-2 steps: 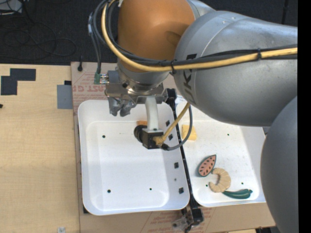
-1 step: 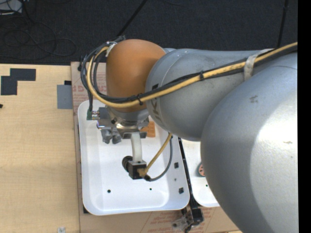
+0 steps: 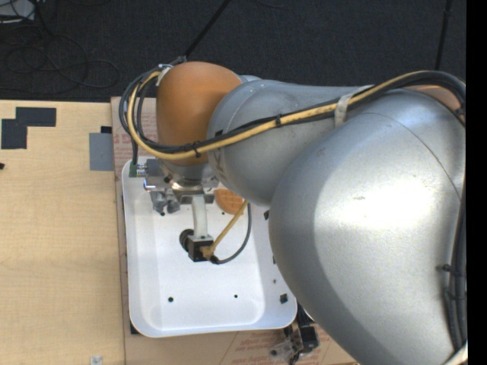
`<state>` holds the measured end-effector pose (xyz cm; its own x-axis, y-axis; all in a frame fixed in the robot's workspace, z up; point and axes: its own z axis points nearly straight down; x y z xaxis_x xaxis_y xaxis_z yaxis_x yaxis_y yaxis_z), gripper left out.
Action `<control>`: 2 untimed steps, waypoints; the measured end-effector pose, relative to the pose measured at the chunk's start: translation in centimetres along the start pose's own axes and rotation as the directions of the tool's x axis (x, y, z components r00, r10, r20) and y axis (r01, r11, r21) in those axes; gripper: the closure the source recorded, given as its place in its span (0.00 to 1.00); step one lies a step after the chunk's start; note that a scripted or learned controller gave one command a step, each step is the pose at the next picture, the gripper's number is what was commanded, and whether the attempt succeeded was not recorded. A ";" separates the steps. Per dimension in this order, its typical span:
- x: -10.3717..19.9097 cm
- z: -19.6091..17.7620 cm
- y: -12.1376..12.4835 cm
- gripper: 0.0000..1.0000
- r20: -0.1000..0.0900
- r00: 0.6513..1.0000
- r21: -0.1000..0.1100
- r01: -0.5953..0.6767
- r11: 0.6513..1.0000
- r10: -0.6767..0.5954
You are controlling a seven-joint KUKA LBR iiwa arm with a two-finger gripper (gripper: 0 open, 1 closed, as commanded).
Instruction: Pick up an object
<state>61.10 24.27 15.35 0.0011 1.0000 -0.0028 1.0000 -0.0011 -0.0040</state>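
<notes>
Across the top of the frame lies a dark floor (image 3: 91, 44) with loose black cables (image 3: 46, 52) on it. The left side shows a light wooden worktop (image 3: 53, 242) with dark rectangular marks (image 3: 27, 124) at its upper part.

Faint reddish print on cardboard (image 3: 251, 346) below the white bin (image 3: 144, 310), too blurred to read
</notes>
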 end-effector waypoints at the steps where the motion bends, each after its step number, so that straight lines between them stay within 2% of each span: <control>1: 0.0 -11.2 1.9 1.00 -0.005 1.000 -0.012 0.001 1.000 -0.001; 2: -0.1 -10.4 1.6 0.00 -0.001 1.000 -0.001 0.001 1.000 -0.001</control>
<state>62.79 24.21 25.70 0.0004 1.0000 -0.0016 1.0000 -0.0004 -0.0032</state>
